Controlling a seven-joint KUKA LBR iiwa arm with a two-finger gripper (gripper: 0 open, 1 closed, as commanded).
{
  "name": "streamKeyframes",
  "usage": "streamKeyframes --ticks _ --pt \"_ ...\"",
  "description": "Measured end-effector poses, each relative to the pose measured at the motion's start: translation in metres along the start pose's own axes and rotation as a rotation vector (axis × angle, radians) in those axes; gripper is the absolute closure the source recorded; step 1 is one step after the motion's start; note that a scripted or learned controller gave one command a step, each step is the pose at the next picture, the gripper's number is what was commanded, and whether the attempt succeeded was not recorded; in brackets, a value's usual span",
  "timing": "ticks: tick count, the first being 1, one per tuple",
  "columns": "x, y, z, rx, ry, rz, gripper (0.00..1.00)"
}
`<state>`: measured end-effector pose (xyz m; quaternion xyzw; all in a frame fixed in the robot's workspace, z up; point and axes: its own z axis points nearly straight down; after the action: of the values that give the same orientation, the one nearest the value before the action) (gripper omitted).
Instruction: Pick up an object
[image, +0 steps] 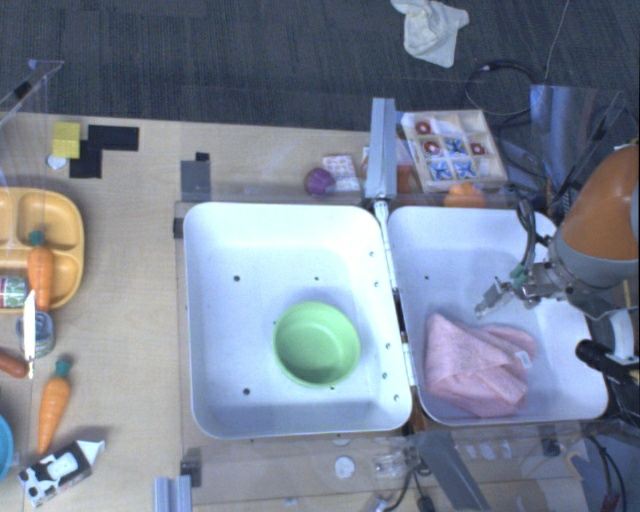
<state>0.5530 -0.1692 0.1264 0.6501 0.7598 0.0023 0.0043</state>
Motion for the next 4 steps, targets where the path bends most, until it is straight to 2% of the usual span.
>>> streamKeyframes --ticks 1,2,3,4 --pt "-0.028 -0.065 0.034 -0.008 -0.005 -0.048 0.0" --pt "-0.026 -0.061 0.021 -0.018 -0.006 -0.051 1.0" --pt "-0.027 -0.061 0.021 -0.018 -0.006 -0.051 0.0" --pt "-0.027 -0.063 0.035 -0.005 -0.001 0.219 0.0"
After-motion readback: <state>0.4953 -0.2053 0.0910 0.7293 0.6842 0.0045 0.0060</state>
